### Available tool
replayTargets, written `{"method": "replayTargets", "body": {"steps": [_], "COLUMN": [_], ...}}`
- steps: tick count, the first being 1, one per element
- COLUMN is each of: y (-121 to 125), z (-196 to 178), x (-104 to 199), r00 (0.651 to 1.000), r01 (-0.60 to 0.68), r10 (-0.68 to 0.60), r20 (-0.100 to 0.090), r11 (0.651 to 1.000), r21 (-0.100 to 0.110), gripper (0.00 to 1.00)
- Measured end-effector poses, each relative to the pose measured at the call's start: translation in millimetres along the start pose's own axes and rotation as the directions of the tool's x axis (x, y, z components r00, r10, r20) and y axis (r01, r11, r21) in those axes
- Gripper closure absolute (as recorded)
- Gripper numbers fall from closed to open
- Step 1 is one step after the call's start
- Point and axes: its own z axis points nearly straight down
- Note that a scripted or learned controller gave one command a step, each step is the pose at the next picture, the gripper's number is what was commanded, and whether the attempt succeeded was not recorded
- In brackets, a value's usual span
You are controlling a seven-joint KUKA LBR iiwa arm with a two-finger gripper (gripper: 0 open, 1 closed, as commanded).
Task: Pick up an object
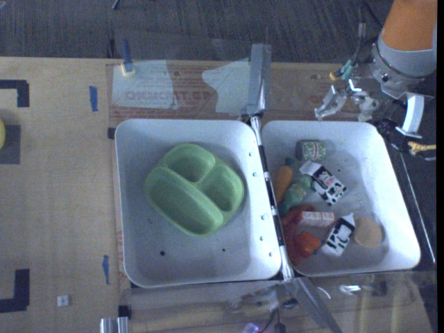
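- The grey arm with the orange band (409, 19) comes in at the upper right corner, its wrist above the bench just beyond the right bin's far rim.
- The metal two-finger gripper (345, 103) hangs over the brown bench strip behind the right bin; its fingers are spread apart, with nothing between them.
- The left shallow white plastic bin (139, 255) holds one light green three-compartment plastic plate (195, 198), lying flat and turned at an angle, roughly central.
- The right shallow white plastic bin (395, 207) holds the loose objects, well apart from the gripper:
- a small green-labelled cylindrical can (311, 148) on its side near the far wall;
- an orange carrot-shaped toy (283, 182) beside the dividing wall;
- a green lumpy toy (297, 191) touching the carrot;
- a white carton with black cow patches (326, 185), tilted;
- a second black-and-white carton (339, 234) nearer the front;
- a round tan bun-like piece (368, 233) just beside that carton;
- red glossy pieces (300, 232) in the near-left corner, partly under a pale wrapped bar (318, 217).
- A creased clear plastic sheet (187, 85) lies on the bench behind the left bin.
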Motion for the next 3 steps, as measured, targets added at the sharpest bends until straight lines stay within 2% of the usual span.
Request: {"method": "replayTargets", "body": {"steps": [1, 2, 3], "y": [-13.5, -60.0, -57.9], "z": [133.5, 186.5, 174.7], "x": [17.9, -13.2, -13.6], "r00": [0.996, 0.996, 0.996], "r01": [-0.087, -0.087, -0.087], "r10": [0.087, 0.087, 0.087], "r20": [-0.001, 0.0, 0.0], "r11": [0.996, 0.996, 0.996], "r21": [0.003, -0.003, -0.009], "gripper": [0.0, 0.0, 1.0]}}
